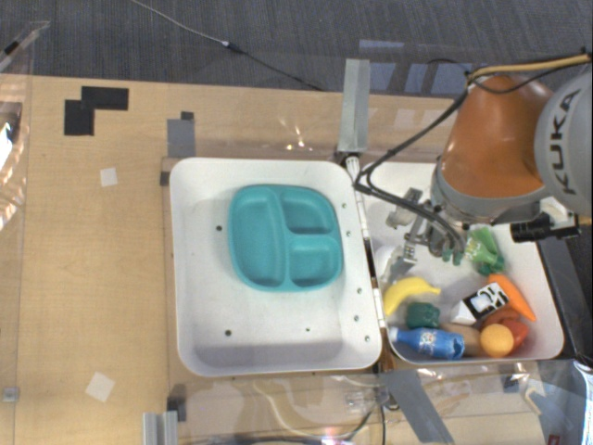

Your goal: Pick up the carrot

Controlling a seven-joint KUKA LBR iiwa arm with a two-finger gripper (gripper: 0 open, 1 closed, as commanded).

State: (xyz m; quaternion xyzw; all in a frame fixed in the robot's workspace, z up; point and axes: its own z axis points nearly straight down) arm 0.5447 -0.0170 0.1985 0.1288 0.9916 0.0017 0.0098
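The arm [505, 146] hangs low over the right bin [554, 336], so its big orange band hides the far part of that bin. Below it the gripper [428, 239] hovers above bare white floor, and I cannot tell how it is set, because the metal parts are small and blurred there.

The carrot [512, 295] lies near the bin's right wall, a smooth orange cone, its thick end touching a green leafy piece [484, 248]. It is beside the gripper, not under it, so I judge the grasp is not yet begun.

The toys look like glossy plastic: a curved banana [410, 293], a blue bottle [428, 343], a round orange [498, 340]. The left bin [199, 341] holds a matte teal tray [283, 236] with compartments.
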